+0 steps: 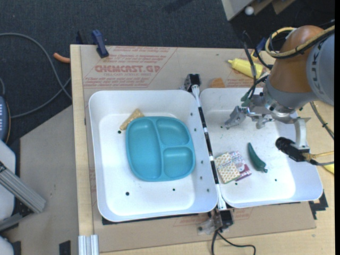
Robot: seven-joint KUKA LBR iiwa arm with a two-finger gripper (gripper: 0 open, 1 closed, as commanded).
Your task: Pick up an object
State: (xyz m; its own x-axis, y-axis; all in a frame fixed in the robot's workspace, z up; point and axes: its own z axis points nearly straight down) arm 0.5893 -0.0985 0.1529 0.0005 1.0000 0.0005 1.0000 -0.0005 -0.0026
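Observation:
In the right bin (303, 193) lie a small green pod-shaped object (257, 158) and a patterned packet (232, 167) near the divider. My gripper (246, 120) hangs over the far part of this bin, up and to the left of the green object. Its fingers (231, 120) are spread open with nothing between them. The left bin (106, 195) holds a teal divided plate (159, 147), with a tan flat piece (130, 119) at the plate's far left corner.
A yellow object (241, 67) and a small orange piece (217, 83) lie on the bench behind the right bin. A blue clamp (99, 42) sits at the bench's far left. A black connector (289, 149) on a cable hangs over the right bin's right side.

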